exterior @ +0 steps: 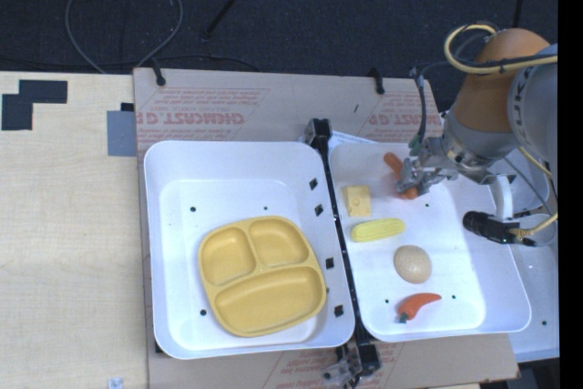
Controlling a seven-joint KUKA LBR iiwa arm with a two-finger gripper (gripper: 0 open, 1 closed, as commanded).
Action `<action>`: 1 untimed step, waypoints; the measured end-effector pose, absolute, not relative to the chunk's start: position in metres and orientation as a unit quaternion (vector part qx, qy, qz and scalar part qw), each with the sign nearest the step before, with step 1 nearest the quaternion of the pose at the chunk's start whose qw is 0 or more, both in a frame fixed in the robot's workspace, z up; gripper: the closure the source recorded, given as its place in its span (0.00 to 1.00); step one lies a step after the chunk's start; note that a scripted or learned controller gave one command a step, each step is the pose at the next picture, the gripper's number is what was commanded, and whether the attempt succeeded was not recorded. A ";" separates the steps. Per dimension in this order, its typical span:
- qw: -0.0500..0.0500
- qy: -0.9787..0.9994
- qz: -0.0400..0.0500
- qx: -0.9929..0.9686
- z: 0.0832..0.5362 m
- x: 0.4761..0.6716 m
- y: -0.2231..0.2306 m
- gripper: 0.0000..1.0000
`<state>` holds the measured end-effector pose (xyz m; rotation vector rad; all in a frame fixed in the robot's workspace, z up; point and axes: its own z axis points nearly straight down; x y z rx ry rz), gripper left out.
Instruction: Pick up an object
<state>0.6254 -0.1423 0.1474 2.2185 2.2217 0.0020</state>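
Reaching in from the right, the gripper [417, 178] sits low over an orange carrot [398, 168] at the right bin's [510, 305] upper middle, finger spacing unclear, so it should straddle the carrot squarely before closing.

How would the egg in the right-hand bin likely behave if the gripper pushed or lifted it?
The egg is rounded and smooth-looking, so a push would probably send it rolling across the flat floor of the right bin. Its curved sides may slip out from between two fingers. It lies apart from the corn cob and the chilli, so little would stop it.
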 end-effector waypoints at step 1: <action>0.000 0.708 0.000 0.706 0.193 0.620 -0.137 1.00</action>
